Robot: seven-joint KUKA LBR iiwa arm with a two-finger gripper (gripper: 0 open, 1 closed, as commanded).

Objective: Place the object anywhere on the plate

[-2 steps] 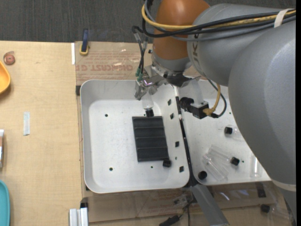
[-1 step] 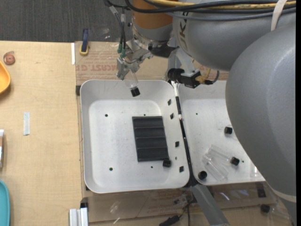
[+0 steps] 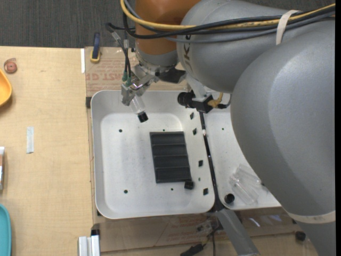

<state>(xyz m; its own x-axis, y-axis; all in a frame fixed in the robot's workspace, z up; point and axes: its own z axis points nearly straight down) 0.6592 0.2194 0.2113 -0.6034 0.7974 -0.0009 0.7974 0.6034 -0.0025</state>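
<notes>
A black ribbed rectangular plate (image 3: pixel 170 156) lies flat in the middle of the left bin (image 3: pixel 106 159). Just off its lower right corner, on the bin floor, sits a small black object (image 3: pixel 188 185). My gripper (image 3: pixel 136 106) hangs over the bin's upper left part, up and left of the plate and apart from it. A small dark tip (image 3: pixel 142 117) shows at its lower end. Whether anything is held there is too small to tell. The arm's orange band (image 3: pixel 160 20) and grey body cover most of the right bin.
A crumpled clear plastic piece (image 3: pixel 245 185) and a small black knob (image 3: pixel 229 199) lie in the right bin. On the wooden bench to the left are an orange dish edge (image 3: pixel 4 89), a pink disc (image 3: pixel 9 65) and a teal rim (image 3: pixel 3 231). A blue clamp (image 3: pixel 96 46) stands behind the left bin.
</notes>
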